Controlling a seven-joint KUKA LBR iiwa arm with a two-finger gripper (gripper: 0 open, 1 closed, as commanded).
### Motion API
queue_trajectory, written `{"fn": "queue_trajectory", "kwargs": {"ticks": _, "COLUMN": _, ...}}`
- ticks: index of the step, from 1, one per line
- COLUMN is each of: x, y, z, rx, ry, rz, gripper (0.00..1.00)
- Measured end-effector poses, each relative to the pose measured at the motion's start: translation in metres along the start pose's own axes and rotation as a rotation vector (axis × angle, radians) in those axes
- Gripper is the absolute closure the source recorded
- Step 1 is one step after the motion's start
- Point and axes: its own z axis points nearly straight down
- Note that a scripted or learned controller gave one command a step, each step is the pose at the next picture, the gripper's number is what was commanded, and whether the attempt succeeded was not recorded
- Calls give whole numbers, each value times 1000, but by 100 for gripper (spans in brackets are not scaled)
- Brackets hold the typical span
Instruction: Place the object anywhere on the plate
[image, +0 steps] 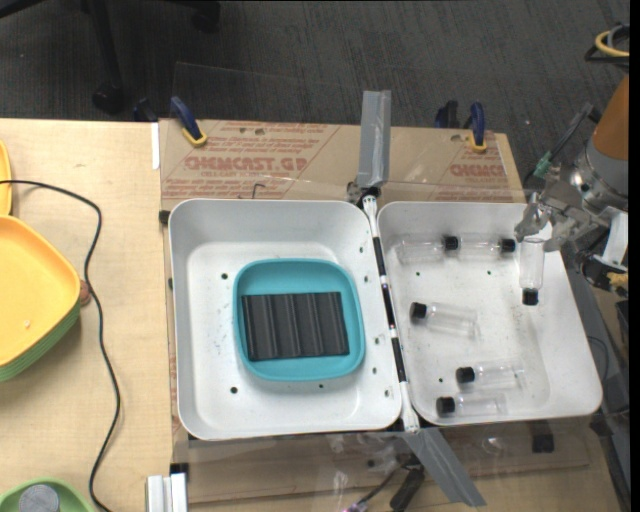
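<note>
A teal plate (297, 283) with a dark ribbed middle lies in the left bin (200, 300). My gripper (536, 226) is over the upper right corner of the right bin (560, 390). It is shut on the upper end of a clear vial (530, 265). The vial hangs straight down with its black cap (530, 296) at the bottom. The gripper and vial are far to the right of the plate, across the divider between the two bins.
Several more clear vials with black caps lie on the right bin's floor: one near the top (470, 243), one mid-left (445, 318), two at the bottom (490, 375). Yellow and green dishes (30, 300) and a black cable (100, 330) sit on the wooden table at left.
</note>
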Motion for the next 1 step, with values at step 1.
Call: {"fn": "queue_trajectory", "kwargs": {"ticks": 1, "x": 0, "y": 0, "z": 0, "rx": 0, "ry": 0, "rz": 0, "gripper": 0}}
